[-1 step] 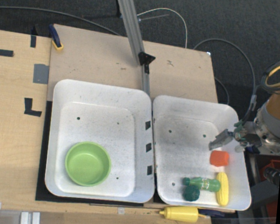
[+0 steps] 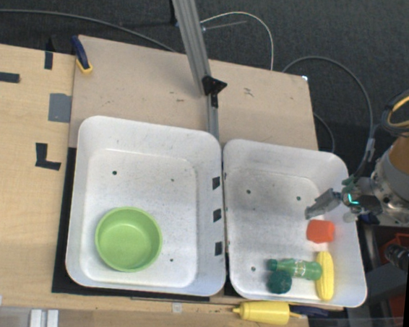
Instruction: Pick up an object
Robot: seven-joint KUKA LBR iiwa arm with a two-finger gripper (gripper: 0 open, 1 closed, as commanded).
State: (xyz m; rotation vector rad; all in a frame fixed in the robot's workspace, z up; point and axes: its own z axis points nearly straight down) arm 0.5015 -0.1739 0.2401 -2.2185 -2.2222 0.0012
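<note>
Camera view shows a small orange block [image 2: 320, 231] (possibly rounded) just below the claw [image 2: 325, 203], whose grip I cannot tell.

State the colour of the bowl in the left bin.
Light green; the bowl shows plainly in the camera view.

A tan bench [image 2: 148, 81] carried two shallow white bins side by side. The right bin [image 2: 277, 167] sat directly under the gripper's [image 2: 329, 203] jaws; the left bin [image 2: 98, 141] lay well away from them, across the divide. A yellow bottle [image 2: 265, 312] rested on the bench just past the right bin's near edge, below the jaws. A yellow-tipped clamp [image 2: 81, 55] lay at the far corner.
</note>
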